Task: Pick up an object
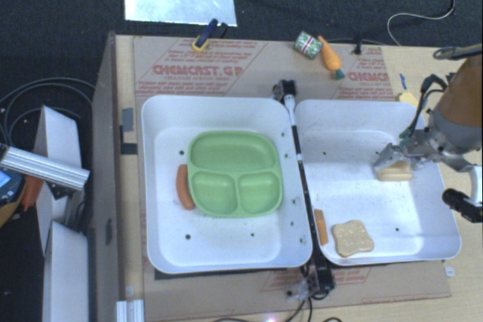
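In the right bin (423, 237), my gripper (395, 157) hangs low near the right wall, directly over a pale cream wedge (395, 173) that lies on the bin floor. The wedge's upper edge is hidden by the gripper, and I cannot tell whether they touch. A slice of toast (352, 237) lies near the bin's front edge. A small orange stick (321, 226) rests along the bin's left wall. The left bin (162, 237) holds a green divided plate (234, 173), with an orange-red sausage (182, 186) beside the plate's left edge.
The arm's grey body with its orange band (460, 105) comes in over the right bin's right rim. Behind the bins, a green can (308, 44) and a toy carrot (330, 56) lie on the cardboard. A black divider (299, 162) runs between the bins.
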You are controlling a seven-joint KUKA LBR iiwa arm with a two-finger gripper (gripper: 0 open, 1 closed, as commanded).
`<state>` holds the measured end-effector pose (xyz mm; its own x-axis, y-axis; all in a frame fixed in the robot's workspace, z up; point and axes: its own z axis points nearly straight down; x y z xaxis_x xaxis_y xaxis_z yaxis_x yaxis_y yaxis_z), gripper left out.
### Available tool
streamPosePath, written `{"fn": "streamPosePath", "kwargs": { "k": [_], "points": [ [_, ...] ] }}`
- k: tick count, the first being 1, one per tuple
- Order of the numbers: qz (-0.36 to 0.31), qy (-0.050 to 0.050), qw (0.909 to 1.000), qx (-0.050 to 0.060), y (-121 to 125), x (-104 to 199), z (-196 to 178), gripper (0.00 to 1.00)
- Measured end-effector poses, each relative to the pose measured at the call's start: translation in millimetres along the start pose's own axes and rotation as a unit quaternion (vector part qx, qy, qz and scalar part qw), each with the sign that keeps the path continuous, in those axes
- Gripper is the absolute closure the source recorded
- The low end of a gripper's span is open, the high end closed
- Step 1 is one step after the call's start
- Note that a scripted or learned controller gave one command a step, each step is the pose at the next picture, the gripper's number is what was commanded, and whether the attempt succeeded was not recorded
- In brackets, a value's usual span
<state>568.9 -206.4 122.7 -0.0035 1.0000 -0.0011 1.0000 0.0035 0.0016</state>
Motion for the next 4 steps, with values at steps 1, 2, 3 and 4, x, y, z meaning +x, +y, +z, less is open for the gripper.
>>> {"fn": "streamPosePath", "kwargs": {
  "k": [1,2,3,4],
  "points": [
    [0.002,0.0,1.0,0.0,-10.9,-0.2,-25.3,0.0],
    [0.001,0.0,1.0,0.0,-12.7,0.1,-1.9,0.0],
    [0.001,0.0,1.0,0.0,-12.6,0.1,-2.3,0.0],
    [0.001,0.0,1.0,0.0,-12.6,0.1,-2.3,0.0]
  ]
}}
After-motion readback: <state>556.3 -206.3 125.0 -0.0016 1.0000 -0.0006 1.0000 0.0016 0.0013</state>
